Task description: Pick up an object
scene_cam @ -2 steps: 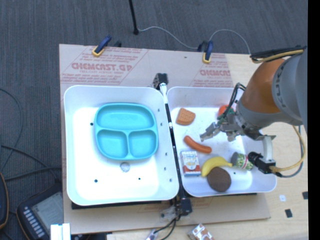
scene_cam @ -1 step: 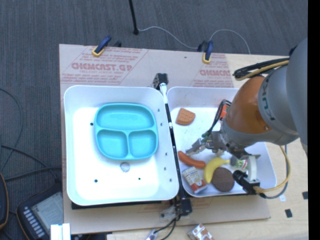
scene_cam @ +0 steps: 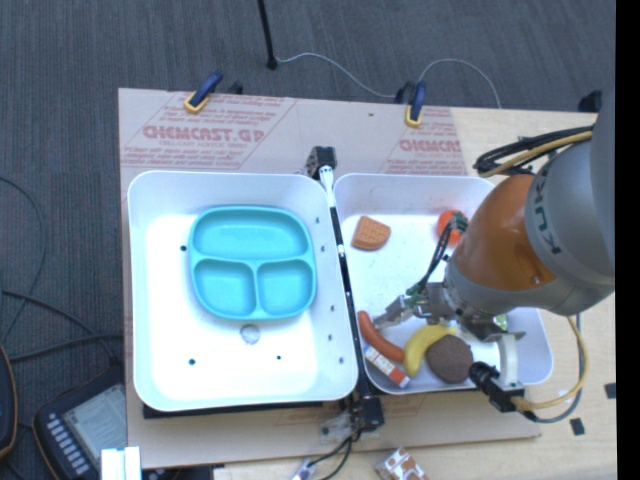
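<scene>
The right bin [scene_cam: 400, 190] holds several toy foods. An orange biscuit-like piece [scene_cam: 371, 233] lies near its far left corner. A small orange carrot [scene_cam: 445, 225] lies by the arm's orange band. A red sausage [scene_cam: 381, 337], a yellow banana [scene_cam: 423, 344] and a brown round piece [scene_cam: 450, 360] crowd the near edge. My gripper [scene_cam: 407, 308] is low in this bin, just above the sausage and the banana. The wrist hides much of it, and I see nothing held.
The left bin [scene_cam: 160, 298] carries a blue divided plate [scene_cam: 252, 263]. A black clamp [scene_cam: 322, 158] sits where the bins meet at the back. Cables run along the arm [scene_cam: 530, 243] and over the bench's near right edge.
</scene>
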You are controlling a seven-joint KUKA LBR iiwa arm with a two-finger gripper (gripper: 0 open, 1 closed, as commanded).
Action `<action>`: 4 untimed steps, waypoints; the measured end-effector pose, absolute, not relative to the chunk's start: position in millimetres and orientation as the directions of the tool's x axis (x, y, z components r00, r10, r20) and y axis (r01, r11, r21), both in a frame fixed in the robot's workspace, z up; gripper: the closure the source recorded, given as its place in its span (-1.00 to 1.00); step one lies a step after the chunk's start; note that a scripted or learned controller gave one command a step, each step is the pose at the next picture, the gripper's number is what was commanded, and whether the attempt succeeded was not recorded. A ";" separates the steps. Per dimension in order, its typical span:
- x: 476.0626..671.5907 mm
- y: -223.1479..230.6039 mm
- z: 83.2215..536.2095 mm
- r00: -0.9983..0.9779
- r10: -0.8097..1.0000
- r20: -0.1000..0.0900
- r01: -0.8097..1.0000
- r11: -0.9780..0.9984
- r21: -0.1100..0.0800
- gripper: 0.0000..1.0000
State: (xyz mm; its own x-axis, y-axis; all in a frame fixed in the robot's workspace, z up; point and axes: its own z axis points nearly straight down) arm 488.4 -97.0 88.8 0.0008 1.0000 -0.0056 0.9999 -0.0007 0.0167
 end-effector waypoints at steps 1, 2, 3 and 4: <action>488.4 -97.0 88.6 0.001 1.000 -0.005 1.000 -0.001 0.016 -1.00; 488.3 -96.4 88.6 0.002 1.000 -0.006 1.000 -0.002 0.017 -1.00; 488.3 -98.0 88.4 -0.001 1.000 -0.003 1.000 0.001 0.015 -1.00; 488.1 -96.2 88.5 0.001 1.000 -0.007 1.000 -0.001 0.016 -1.00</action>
